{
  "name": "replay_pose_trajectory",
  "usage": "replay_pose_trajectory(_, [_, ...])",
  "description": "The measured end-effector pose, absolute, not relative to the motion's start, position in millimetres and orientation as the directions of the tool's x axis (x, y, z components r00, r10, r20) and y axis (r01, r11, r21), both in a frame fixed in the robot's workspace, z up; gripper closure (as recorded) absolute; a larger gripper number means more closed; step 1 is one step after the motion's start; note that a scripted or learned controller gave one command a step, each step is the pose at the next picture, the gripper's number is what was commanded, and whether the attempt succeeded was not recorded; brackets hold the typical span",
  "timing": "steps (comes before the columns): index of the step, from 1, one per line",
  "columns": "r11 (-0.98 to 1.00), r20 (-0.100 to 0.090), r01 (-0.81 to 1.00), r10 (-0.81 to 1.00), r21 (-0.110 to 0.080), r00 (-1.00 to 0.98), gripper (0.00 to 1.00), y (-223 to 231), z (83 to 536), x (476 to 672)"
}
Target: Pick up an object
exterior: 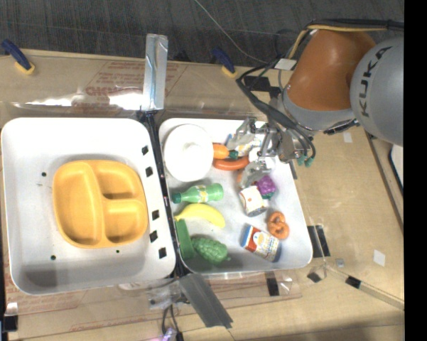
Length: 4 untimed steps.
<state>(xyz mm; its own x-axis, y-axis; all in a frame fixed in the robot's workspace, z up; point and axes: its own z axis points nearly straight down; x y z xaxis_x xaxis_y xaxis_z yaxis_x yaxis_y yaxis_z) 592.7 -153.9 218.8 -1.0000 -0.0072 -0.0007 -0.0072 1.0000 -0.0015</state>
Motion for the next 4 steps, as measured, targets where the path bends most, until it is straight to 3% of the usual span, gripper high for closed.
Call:
replay_pose_trajectory(1, [0.990,-0.003,-0.143,-0.143,-0.001,-0.990,0.00,-195.5,92.4,553.9])
replay_pose_trajectory(2, [1.000,-0.003,-0.010,-0.010,0.001,-1.000,0.00,-203.6,93.0,503.4])
replay_pose_trajectory(3, [0.994,-0.004,-0.107,-0.107,-0.001,-0.994,0.00,-209.3,93.7,545.1])
replay_pose_trajectory(4, [1.000,-0.001,-0.004,-0.004,0.001,-1.000,0.00,-207.0,92.4,523.7])
